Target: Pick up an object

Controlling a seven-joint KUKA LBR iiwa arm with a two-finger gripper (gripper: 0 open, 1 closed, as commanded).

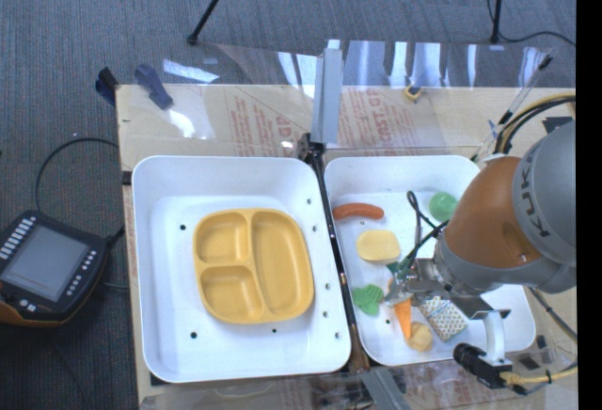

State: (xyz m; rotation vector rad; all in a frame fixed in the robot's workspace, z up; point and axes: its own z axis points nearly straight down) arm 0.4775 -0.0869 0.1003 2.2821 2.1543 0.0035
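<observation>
Camera view looks down on two white bins side by side: the left bin [160,211] carries a yellow divided plate [252,264], and the right bin [376,168] carries a scatter of small toy foods. The arm [513,220] reaches in from the right and hangs low over the near part of the right bin, with the gripper [406,288] down among the items there. Whether it is spread or pressed together cannot be told from this angle, since the wrist covers it. Just beside it lie an orange carrot [403,317], a green leafy piece [368,298] and a small tan lump [420,338]; farther off are a pale yellow slice [378,245], a red sausage [357,211] and a green round piece [443,205]. Nothing is seen lifted or clearly pinched, so the pick looks not yet done: judging by position, the carrot or the leafy piece seems the likely target, and the grasp and lift remain.
</observation>
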